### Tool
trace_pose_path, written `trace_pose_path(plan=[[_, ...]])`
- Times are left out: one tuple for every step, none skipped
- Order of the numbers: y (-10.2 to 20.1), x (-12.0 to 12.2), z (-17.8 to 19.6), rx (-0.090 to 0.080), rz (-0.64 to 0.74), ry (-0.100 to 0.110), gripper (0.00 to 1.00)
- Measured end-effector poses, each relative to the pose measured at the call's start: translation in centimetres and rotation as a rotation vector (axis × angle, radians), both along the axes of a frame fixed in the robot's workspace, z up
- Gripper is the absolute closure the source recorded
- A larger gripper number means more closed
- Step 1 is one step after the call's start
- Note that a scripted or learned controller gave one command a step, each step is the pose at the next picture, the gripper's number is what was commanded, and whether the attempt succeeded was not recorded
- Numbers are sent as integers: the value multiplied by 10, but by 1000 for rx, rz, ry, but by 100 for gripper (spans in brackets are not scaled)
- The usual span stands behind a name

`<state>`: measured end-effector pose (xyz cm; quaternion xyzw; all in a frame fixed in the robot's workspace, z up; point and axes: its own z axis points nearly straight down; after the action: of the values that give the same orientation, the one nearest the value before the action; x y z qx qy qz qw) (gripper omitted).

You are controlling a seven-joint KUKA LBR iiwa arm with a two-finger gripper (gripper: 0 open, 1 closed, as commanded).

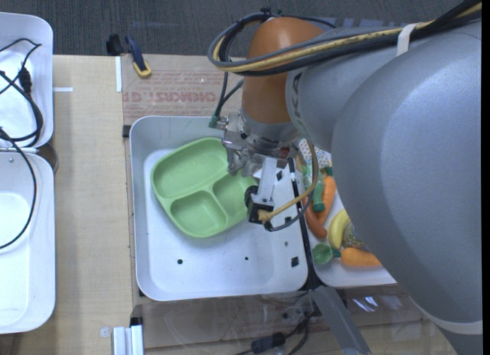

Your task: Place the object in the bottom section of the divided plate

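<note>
Arm [398,139] is reaching in from the right, its orange band [276,70] sitting over the far edge of the left bin [142,216]. Gripper [243,167] is hanging low over the right edge of the divided plate [187,170], above the wall between the large section and the right-hand small one. Cannot tell how far open the gripper is, nor whether it is holding anything: the wrist is blocking the view from above.

Divided plate: green, three sections, lying flat in the far-left part of the left bin, turned at a slant to the bin walls. Large section is facing the bin's far-left corner; one small section is facing the near edge, the other is lying under the gripper.

Right bin [375,275] is showing partly under the arm. Toy food is lying along its left wall: a carrot [327,191] at the far end, a banana [338,228] in the middle, a second carrot [360,258] nearer the near edge. Which of these is the object to be placed, cannot tell.

A printed cardboard sheet [176,89] is lying on the bench beyond the left bin.
</note>
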<state>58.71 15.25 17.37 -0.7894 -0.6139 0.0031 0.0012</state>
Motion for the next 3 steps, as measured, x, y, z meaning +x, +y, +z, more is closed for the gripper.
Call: trace_pose_path(plan=[[-6,-8,51,-1,-100,-3,100],[60,7,48,-2,10,-3,100],[72,32,41,-2,-115,-4,100]])
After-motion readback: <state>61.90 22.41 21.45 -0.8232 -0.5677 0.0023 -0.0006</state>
